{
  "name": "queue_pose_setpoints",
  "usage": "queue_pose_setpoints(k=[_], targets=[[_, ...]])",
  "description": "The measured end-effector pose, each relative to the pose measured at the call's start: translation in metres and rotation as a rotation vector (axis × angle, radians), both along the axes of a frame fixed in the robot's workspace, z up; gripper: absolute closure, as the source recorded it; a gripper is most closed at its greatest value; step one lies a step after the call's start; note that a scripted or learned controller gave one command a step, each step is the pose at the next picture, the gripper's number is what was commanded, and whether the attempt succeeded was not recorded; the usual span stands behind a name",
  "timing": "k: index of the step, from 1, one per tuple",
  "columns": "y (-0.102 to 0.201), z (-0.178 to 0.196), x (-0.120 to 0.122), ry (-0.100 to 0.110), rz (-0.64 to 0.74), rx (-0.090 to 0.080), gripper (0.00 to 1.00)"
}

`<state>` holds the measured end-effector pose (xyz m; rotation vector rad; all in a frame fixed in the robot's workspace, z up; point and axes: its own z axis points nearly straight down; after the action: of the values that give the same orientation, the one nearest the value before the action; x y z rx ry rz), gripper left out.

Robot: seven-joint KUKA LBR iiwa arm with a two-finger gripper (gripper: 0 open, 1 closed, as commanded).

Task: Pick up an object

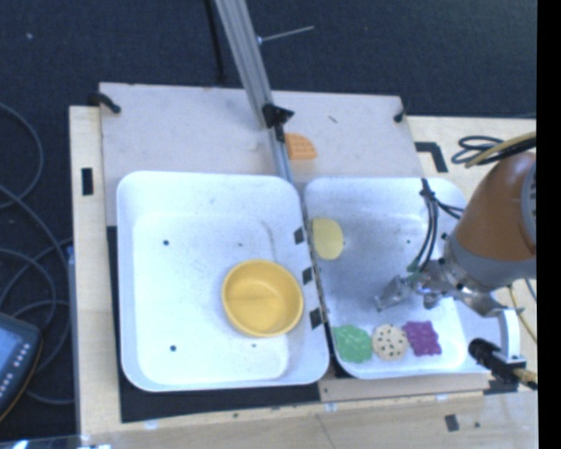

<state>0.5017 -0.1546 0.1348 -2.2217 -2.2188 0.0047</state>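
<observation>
Hovering over the right bin [374, 218], the gripper [393, 295] sits low at centre-right of the frame, above bare floor; fingers too blurred to tell whether apart or together, nothing visible between them. A green piece [352, 342], cookie [389, 341] and purple piece [422, 338] line the bin's lower edge. A pale yellow piece [327, 238] lies near its left wall. A yellow bowl [262, 296] sits in the left bin [168, 213].

The arm [500, 223] reaches in from the right (orange band uppermost), wrist bent downward, its tool [393, 295] lowered and pointing toward the left.
</observation>
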Motion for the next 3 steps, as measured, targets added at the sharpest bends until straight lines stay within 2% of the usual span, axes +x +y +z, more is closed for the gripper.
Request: queue_pose_setpoints(k=[1, 2, 3], targets=[[-0.001, -0.034, 0.001, -0.005, 0.000, -0.001, 0.00], [-0.002, -0.023, 0.002, -0.010, -0.006, -0.001, 1.00], [-0.009, 0.022, 0.002, -0.010, -0.006, -0.001, 1.00]])
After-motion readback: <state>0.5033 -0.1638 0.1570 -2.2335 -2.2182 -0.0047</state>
